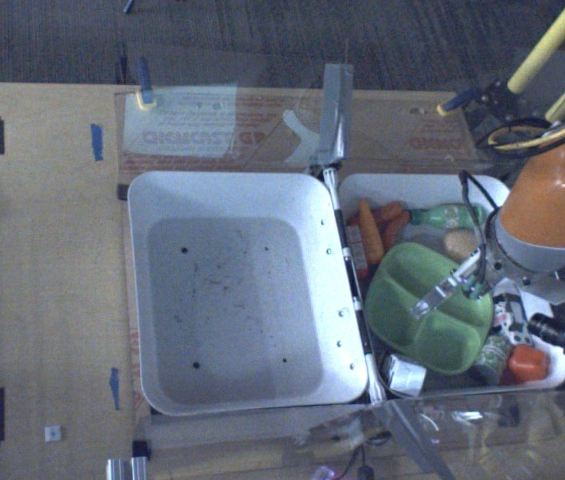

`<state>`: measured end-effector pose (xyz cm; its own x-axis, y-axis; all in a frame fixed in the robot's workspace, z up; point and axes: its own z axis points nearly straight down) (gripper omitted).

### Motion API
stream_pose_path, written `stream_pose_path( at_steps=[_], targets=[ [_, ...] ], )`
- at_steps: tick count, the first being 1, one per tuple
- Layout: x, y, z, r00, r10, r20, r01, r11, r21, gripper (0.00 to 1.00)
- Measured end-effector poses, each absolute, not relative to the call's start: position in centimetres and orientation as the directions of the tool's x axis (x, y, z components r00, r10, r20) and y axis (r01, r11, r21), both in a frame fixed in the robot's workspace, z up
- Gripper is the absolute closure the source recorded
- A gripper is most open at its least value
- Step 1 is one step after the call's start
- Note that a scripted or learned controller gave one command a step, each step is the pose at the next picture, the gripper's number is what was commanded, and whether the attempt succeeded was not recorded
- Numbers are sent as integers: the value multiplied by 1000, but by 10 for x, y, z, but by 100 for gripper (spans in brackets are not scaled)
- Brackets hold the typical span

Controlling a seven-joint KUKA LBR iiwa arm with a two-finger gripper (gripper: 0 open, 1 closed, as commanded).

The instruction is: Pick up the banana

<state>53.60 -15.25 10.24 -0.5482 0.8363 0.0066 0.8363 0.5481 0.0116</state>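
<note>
One gripper [449, 288] hangs low over a green dish [402, 303] in the right-hand bin [412, 180], and whether it is wide or narrow cannot be told from this angle. Just past the dish on the gripper's far side lie orange carrots [370, 230], a clear bottle [447, 216] and a pale yellowish lump [459, 243], with a red-orange item [527, 363] on its near side; which of these is the banana cannot be told. Well apart from the gripper, across the divider, sits the second bin [162, 208] with a speckled grey floor.
</note>
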Motion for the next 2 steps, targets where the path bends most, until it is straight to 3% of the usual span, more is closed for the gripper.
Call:
stream_pose_path(
  at_steps=[1, 2],
  targets=[
    [553, -108, 111, -697, 717, -4, 717, 697, 3, 0],
    [580, -112, 92, -984, 177, -14, 177, 984, -2, 0]
  ],
)
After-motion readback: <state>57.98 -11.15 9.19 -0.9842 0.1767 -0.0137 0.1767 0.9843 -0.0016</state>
